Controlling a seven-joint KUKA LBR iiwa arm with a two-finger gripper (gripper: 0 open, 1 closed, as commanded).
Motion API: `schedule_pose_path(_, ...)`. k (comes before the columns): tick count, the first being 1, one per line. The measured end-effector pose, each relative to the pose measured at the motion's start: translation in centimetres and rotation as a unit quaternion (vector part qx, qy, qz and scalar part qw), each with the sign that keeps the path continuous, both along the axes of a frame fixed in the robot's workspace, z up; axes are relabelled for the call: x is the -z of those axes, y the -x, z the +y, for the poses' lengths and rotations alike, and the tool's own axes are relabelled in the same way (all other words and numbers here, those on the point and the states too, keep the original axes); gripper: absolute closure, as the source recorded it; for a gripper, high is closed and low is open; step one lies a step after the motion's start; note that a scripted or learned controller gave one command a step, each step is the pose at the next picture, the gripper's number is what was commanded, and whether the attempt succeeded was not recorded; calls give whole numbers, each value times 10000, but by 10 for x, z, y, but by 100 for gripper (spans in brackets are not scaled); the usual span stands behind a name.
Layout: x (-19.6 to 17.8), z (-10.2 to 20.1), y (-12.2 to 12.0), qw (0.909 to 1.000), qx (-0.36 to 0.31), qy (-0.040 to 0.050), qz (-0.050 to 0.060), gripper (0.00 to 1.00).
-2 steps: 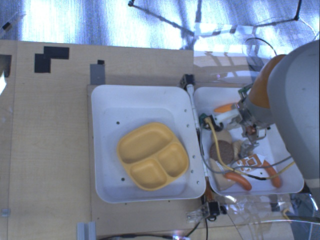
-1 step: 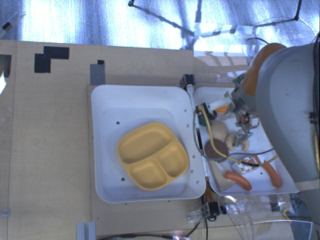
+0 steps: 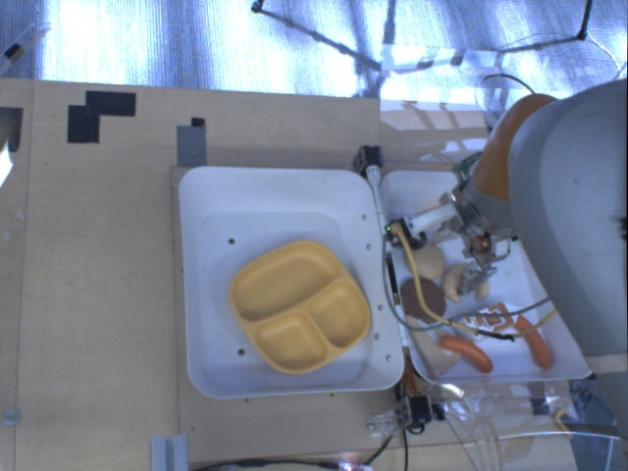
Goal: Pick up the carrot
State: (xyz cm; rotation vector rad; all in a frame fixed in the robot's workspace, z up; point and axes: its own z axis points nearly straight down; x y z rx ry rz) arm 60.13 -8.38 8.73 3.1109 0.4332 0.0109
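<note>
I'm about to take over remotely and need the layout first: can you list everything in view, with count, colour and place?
bins: 2, white, side by side on the bench; left bin, right bin
divided plate: 1, yellow, three compartments, in the left bin
carrot: 1, orange, near edge of the right bin, towards the right
sausage: 1, orange-red, near edge of the right bin, left of the carrot
round food pieces: a few, beige and brown, middle of the right bin; exact kinds too small to tell
cable: 1, yellow, across the right bin's left side
arm: 1, grey with orange band, over the right bin
gripper: 1, above the right bin's middle, away from the carrot
</note>
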Motion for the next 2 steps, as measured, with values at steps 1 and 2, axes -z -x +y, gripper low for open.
schedule_pose_path(1,1,-90,5,9993,-366,22,25,0)
schedule_pose_path(2,0,-21,-32,9995,-315,-23,55,0)
